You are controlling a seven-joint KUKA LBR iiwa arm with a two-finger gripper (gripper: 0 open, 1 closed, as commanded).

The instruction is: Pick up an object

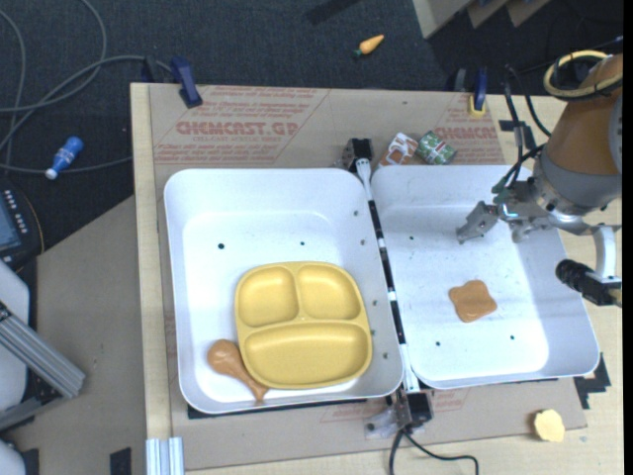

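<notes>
The brown toast piece (472, 300) lies flat in the right bin (534, 359), alone. My claw (487, 221) hangs open and empty above the bin's upper half, apart from the toast. I'd bring it directly over the piece, straddle its narrow width, descend fully, then close.

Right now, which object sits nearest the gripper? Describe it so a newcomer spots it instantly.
Find the right-hand white bin, below the gripper. On its floor lies a small flat orange-brown piece. It is the lone item in that bin; the yellow divided plate and orange drumstick-shaped toy sit in the left bin.
</notes>
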